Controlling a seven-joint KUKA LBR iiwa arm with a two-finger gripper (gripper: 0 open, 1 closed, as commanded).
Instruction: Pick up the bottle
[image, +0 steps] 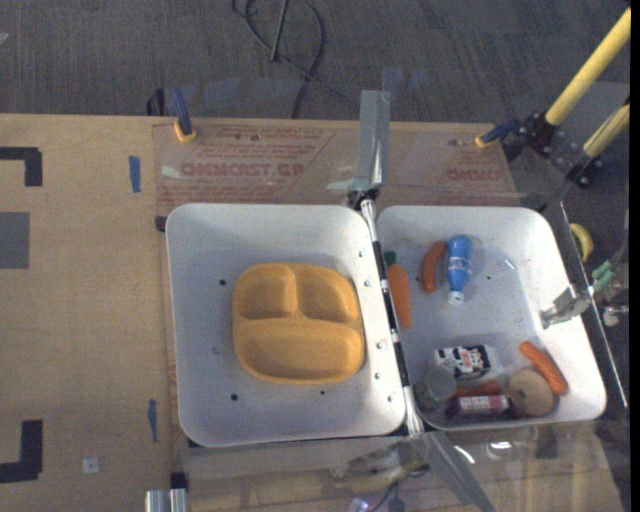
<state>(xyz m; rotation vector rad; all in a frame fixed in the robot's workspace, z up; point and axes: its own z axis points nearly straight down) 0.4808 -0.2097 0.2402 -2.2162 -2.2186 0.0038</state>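
Note:
The bottle (458, 265) is blue with a white label and cap. It lies on its side in the upper middle of the right bin (520, 240), cap pointing toward the front. Part of my gripper (563, 309) reaches in over the right bin's right rim as a grey piece, well to the right of the bottle and slightly nearer the front. Nothing shows in its grasp.
A sausage (432, 266) lies just left of the bottle, and a carrot (400, 295) rests along the divider. A black-and-white carton (463, 358), a red item (480, 403), a brown lump (532, 392) and an orange piece (543, 367) crowd the front. The left bin (200, 300) holds a yellow divided plate (297, 322).

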